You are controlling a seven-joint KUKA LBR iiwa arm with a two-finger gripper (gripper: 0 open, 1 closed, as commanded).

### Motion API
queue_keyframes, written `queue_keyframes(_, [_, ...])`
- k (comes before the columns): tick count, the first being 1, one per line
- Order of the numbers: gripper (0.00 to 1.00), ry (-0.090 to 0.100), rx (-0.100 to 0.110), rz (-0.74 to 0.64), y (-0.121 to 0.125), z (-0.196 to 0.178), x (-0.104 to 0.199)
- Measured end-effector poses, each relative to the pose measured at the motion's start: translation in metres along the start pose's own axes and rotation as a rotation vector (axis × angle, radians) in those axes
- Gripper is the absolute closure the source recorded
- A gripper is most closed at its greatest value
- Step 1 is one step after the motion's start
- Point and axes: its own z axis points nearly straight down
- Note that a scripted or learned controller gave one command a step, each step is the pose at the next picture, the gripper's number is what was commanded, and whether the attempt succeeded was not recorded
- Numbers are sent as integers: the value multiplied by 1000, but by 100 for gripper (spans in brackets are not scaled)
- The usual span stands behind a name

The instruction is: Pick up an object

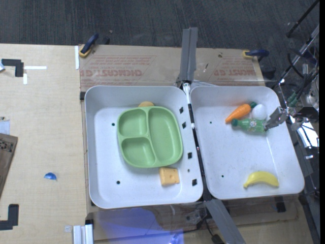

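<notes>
Green plastic bottle lies in right white bin, far corner, long axis roughly left-right, touching orange carrot. Gripper just right of its end; can't tell finger state tbh.

Red print "CHEMGAZ", mirrored and upside down, on cardboard sheet behind left bin

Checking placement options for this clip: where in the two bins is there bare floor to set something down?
Right bin: its middle and near-left floor, between the carrot, green bottle and banana. Crowded at its far right, where the hand sits by the white ball. Left bin: only margins around the green tray and cheese wedge.
</notes>
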Motion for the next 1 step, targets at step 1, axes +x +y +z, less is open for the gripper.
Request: queue_keyframes(1, [0,0,-1,-126,55,139,12])
